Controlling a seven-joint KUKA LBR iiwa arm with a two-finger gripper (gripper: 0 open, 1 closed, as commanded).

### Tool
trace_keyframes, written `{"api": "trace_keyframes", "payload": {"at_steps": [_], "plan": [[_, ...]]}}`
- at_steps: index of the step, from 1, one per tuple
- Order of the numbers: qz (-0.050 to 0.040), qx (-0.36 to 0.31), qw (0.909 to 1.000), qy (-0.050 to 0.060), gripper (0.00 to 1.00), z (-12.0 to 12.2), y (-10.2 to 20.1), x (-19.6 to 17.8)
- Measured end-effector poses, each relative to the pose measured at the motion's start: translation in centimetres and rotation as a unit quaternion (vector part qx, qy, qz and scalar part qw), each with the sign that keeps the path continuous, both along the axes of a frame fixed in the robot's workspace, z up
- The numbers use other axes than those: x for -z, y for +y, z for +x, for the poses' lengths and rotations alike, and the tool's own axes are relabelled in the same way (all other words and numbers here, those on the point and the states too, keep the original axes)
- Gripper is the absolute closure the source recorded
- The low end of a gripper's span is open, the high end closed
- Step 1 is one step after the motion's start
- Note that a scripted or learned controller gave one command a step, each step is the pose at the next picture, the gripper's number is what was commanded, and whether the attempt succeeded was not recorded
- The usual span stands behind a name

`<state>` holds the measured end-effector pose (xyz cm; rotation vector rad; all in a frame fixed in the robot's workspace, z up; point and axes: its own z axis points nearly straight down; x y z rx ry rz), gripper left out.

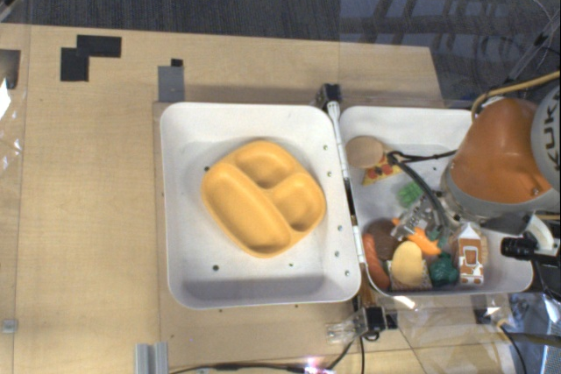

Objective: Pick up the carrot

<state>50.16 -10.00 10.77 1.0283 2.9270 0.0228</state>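
Below, 2 white bins are seen side by side: the left bin point(180, 215) is occupied by a yellow divided plate point(263, 197), the right bin point(517, 280) by cluttered toys. The gripper point(427, 219) is lowered into the right bin's clutter; its opening cannot be told. The carrot point(423, 239) is seen just beneath it, seemingly touching

A yellow plastic three-compartment plate point(263, 197) lies in the left shallow white bin point(188, 276); the right white bin point(517, 280) holds a pale yellow lemon point(407, 263), a small milk carton point(471, 257) and a tan egg-like ball point(365, 152); both bins sit on the light wooden bench point(88, 215).
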Motion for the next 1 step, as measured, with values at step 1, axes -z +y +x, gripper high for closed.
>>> {"api": "trace_keyframes", "payload": {"at_steps": [1], "plan": [[0.0003, -0.057, 0.9983, 0.012, 1.00, -1.03, 9.69, -8.15]]}}
